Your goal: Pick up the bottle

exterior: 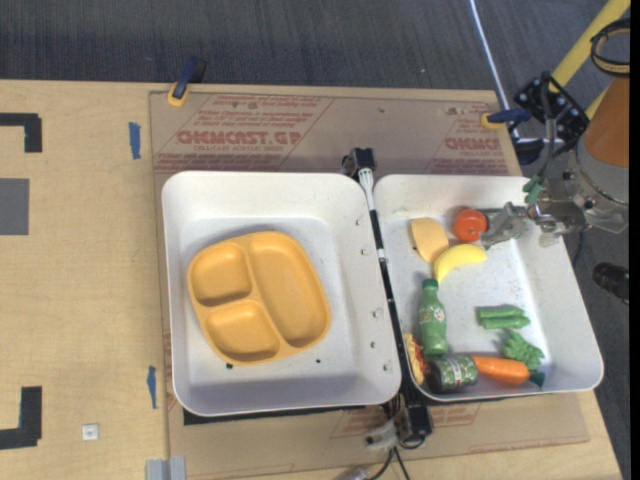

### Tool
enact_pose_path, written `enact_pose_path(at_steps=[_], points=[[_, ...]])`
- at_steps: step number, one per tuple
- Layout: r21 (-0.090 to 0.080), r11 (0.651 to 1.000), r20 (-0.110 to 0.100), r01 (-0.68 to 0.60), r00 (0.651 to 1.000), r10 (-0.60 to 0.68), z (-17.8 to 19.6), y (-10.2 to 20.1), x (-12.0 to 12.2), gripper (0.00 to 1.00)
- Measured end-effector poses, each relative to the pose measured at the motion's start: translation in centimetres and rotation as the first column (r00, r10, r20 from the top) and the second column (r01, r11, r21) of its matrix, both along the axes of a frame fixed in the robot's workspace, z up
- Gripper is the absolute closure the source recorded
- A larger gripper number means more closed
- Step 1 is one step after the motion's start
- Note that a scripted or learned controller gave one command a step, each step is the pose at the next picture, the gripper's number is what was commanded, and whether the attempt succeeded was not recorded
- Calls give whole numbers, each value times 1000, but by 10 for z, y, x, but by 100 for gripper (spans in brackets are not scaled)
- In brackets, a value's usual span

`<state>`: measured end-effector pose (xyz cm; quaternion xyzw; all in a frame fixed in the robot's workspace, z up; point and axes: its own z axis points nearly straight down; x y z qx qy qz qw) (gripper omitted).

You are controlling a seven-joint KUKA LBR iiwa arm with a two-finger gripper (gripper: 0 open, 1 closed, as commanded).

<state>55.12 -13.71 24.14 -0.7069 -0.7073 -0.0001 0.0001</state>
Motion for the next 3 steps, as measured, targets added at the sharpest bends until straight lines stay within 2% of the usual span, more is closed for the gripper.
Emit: enact_pose_path(at_steps=[1, 2, 3], points=[[0, 984, -2, 178, 984, -178, -120, 25, -55, 0], [-3, 921, 14, 389, 921, -389, -150, 40, -44, 0], [-1, 943, 0, 332, 943, -332, -94, -16, -65, 0]])
